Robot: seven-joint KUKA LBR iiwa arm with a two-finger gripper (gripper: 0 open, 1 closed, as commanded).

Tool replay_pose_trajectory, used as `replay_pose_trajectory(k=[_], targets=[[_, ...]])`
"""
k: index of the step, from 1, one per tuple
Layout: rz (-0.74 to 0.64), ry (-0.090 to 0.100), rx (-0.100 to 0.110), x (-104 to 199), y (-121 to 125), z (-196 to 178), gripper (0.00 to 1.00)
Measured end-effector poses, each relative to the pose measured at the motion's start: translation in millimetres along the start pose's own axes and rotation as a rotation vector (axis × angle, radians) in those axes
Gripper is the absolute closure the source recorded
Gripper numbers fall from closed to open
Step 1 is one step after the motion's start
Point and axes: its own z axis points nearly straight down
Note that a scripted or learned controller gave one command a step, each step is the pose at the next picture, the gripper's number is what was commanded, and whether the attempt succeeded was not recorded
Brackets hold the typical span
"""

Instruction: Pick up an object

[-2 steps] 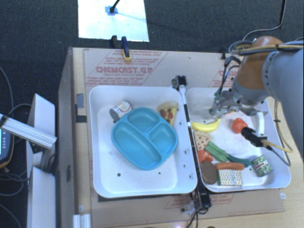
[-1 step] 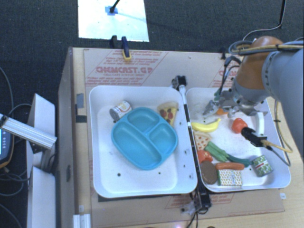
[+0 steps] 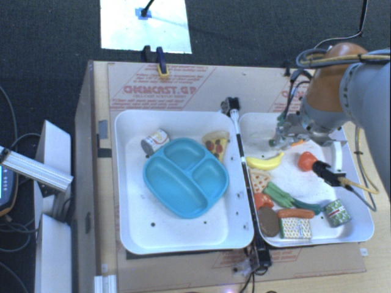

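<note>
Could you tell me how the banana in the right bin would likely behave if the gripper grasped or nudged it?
The banana looks like glossy toy plastic, so probably stiff, light and a bit slippery. Its curve means a nudge may spin or rock it; it lies near the bin wall, limiting finger room.

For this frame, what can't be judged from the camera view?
- Gripper: fingers too small and dark against the arm; open or shut unclear.
- Whether it touches anything: unclear.
- Can label: too small to read.
- Arm's base: cut off by the right edge.
</note>
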Motion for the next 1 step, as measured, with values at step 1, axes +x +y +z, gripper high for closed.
replay_pose_trajectory(k=[1], targets=[[0.000, 0.000, 0.000, 0.0, -0.1, 0.1, 0.00]])
